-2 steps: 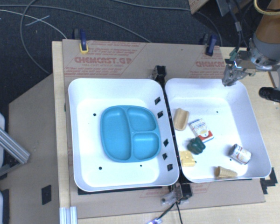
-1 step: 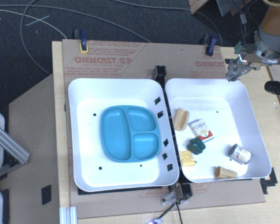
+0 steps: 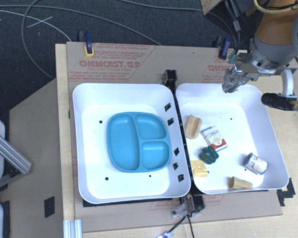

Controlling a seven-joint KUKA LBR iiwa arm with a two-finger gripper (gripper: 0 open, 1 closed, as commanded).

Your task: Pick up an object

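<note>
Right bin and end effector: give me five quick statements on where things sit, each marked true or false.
1. The blue divided plate lies in the left bin. True.
2. The end effector hangs over the left bin. False: it is above the far edge of the right bin.
3. The small can lies near the right bin's right wall. True.
4. The dark green object rests on the blue divided plate. False: it lies in the right bin, just below the red and white packet.
5. The end effector holds the red and white packet. False: the packet lies on the bin floor, apart from the end effector.
</note>
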